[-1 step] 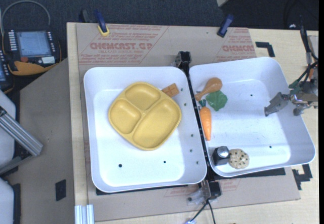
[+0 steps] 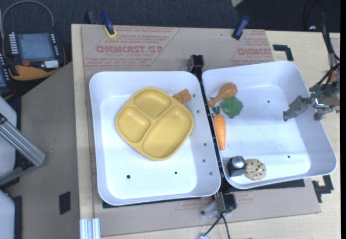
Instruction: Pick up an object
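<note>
Camera view looks down on two white bins on the surface. At the right edge the gripper (image 2: 294, 109) hangs above the right bin (image 2: 281, 78), its fingers seemingly apart with nothing between them, though they are small and dim. Against that bin's left wall lie an orange carrot (image 2: 219, 130) with a green leafy top, a tan drumstick (image 2: 224, 93), and a speckled cookie (image 2: 254, 168). The left bin (image 2: 108, 140) carries a yellow divided plate (image 2: 154, 123).
</note>
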Robot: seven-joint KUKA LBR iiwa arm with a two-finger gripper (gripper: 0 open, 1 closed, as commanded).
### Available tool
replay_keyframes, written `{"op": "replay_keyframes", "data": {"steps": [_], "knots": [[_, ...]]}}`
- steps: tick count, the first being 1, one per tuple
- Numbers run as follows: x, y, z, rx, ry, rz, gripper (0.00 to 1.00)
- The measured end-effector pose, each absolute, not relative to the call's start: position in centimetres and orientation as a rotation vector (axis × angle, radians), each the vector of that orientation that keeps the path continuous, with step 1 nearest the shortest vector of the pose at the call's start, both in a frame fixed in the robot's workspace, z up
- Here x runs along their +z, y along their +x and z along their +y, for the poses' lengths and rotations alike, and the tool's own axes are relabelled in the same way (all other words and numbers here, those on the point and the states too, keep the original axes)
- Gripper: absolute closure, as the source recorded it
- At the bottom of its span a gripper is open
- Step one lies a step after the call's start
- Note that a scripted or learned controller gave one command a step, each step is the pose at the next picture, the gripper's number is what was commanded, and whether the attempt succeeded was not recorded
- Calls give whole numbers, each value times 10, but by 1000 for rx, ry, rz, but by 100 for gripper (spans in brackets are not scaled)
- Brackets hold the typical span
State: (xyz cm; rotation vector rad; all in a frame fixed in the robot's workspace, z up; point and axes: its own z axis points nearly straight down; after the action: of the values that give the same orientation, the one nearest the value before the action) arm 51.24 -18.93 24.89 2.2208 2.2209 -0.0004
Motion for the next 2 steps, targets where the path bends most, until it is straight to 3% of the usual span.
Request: {"op": "replay_keyframes", "data": {"steps": [2], "knots": [[126, 515, -190, -4, 2227, 2226, 0]]}}
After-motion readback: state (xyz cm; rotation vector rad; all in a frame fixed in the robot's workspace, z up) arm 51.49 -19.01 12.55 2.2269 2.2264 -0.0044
